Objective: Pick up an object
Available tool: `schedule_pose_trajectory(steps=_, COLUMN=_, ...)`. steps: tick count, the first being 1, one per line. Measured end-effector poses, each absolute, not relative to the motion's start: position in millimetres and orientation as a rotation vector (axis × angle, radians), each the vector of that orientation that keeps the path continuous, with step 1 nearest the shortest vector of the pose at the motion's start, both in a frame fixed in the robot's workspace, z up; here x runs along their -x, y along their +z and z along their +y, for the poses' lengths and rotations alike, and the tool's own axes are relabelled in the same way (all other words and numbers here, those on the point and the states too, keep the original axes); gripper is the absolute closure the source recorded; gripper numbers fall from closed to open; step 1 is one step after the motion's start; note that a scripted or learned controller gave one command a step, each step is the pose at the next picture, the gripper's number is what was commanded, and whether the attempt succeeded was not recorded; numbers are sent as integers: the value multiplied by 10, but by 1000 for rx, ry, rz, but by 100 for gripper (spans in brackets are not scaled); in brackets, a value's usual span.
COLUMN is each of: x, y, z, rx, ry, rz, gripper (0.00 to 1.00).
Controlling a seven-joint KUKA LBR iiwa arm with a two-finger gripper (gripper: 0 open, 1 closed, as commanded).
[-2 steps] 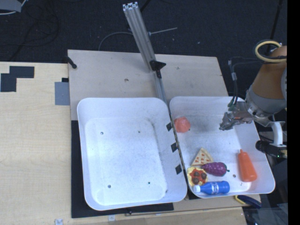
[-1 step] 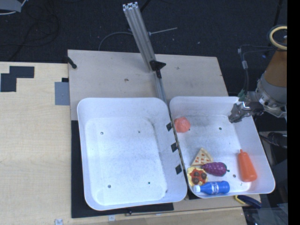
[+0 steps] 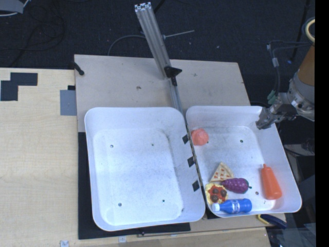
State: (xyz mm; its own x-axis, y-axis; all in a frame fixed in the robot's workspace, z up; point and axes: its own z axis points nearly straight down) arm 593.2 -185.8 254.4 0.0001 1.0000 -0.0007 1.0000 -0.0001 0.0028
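Here, your jaws (image 3: 264, 120), state unreadable, hover over the right bin's (image 3: 241, 115) far corner; descend squarely onto the orange bottle (image 3: 270, 182).

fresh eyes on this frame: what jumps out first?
The bright toys clustered in the right bin: an orange bottle-like piece by its right wall, a blue bottle and a purple piece at the near edge, a pink ball by the divider. The gripper hovers at that bin's far right corner.

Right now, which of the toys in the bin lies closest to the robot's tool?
The orange bottle, lying alone by the right bin's right wall, below the tool. The pink ball is a little farther; the other toys cluster at the bin's near edge.
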Motion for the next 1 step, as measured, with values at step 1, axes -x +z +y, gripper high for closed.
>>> schedule_pose_trajectory(steps=1, x=-5850, y=2596, z=-1294, rx=-2217, ry=1, rz=2225, gripper=100)
